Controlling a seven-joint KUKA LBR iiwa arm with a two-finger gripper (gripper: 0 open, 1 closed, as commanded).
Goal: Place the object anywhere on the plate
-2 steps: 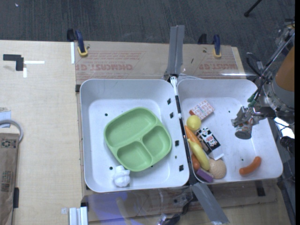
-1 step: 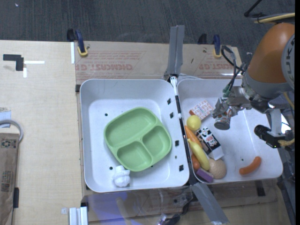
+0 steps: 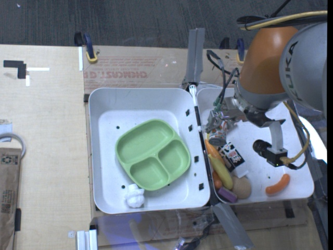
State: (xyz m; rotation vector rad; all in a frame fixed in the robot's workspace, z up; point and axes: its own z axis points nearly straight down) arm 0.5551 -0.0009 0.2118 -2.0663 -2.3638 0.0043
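Observation:
A green divided plate [image 3: 152, 154] lies in the left white bin [image 3: 104, 139], with nothing on it. My gripper [image 3: 217, 125] hangs below the orange band of the arm [image 3: 270, 61], low over the left side of the right bin [image 3: 304, 191]. It sits just above a pile of objects: a thin orange carrot [image 3: 209, 149], a yellow banana [image 3: 222, 173] and a small black-and-white box [image 3: 231, 155]. Cables and the wrist hide the fingertips.
A white crumpled object [image 3: 135, 196] lies in the left bin by the plate's near edge. The right bin also holds a brown potato [image 3: 241, 187], a purple piece [image 3: 227, 194] and an orange sausage [image 3: 277, 185]. A metal divider [image 3: 195, 61] stands between the bins.

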